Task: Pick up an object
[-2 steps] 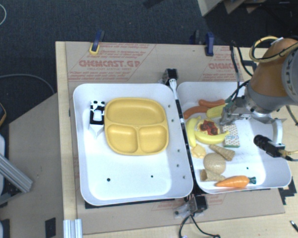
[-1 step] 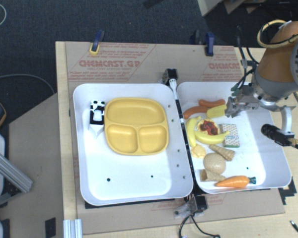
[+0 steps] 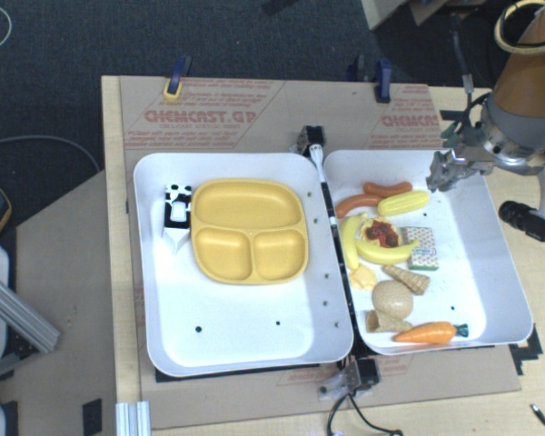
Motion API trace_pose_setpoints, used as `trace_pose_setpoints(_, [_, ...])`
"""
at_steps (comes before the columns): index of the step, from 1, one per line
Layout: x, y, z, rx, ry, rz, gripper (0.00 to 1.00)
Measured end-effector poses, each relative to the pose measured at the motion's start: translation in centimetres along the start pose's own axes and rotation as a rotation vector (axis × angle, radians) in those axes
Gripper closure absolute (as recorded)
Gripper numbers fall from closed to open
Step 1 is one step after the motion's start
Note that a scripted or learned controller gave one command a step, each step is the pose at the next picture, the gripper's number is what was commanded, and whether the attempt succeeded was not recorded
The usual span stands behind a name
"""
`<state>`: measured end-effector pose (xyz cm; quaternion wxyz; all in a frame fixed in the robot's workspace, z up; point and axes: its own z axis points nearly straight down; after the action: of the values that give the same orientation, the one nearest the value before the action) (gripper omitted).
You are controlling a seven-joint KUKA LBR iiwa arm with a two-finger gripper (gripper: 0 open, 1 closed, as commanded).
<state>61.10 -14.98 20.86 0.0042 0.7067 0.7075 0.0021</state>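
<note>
A: Where's your gripper (image 3: 439,173)?
B: Over the right shallow white plastic bin (image 3: 490,262), at its far edge. Jaws — can't tell, too small, nothing visibly between them.
A: Target?
B: Yellow plastic corn cob (image 3: 402,203) sits nearest, beside it. You're probably lined up there for it. Yellow divided plastic plate (image 3: 250,227) fills the left bin.

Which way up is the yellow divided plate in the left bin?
Right way up: the yellow divided plate shows its three hollow compartments facing the camera.

The arm (image 3: 525,98) is extended in from the right, orange band uppermost; the pincer (image 3: 442,169) is angled down-left.
</note>
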Motion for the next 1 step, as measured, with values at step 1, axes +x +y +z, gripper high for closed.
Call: trace_pose_setpoints(1, [-0.02,0.12,-1.78,0.003,0.001,0.000,1.00])
